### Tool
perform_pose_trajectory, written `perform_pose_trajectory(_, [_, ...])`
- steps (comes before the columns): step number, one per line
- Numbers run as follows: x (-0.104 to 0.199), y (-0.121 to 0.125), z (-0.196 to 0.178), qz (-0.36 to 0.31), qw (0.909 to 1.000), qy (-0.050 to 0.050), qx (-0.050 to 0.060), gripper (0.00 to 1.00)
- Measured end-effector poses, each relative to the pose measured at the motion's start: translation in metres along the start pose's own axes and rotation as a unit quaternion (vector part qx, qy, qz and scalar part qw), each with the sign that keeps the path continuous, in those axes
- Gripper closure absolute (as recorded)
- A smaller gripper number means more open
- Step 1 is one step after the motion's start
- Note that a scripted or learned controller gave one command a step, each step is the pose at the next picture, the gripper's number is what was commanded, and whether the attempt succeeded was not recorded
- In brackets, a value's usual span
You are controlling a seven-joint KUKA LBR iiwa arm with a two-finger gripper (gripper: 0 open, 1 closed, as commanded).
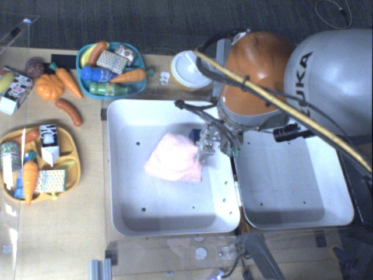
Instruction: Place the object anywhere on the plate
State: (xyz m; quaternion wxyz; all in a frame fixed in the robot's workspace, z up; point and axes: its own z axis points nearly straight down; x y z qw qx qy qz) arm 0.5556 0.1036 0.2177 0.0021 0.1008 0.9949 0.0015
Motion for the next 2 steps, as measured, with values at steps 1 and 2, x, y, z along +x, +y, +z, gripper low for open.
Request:
perform_pose_trajectory(1, [0.0089, 0.0109, -0.0064, -0.1, 0.995, 0.0, 0.0, 1.0])
perform_pose_trajectory(2, [0.0088, 0.0111, -0.0071, -0.1, 0.995, 0.0, 0.0, 0.0])
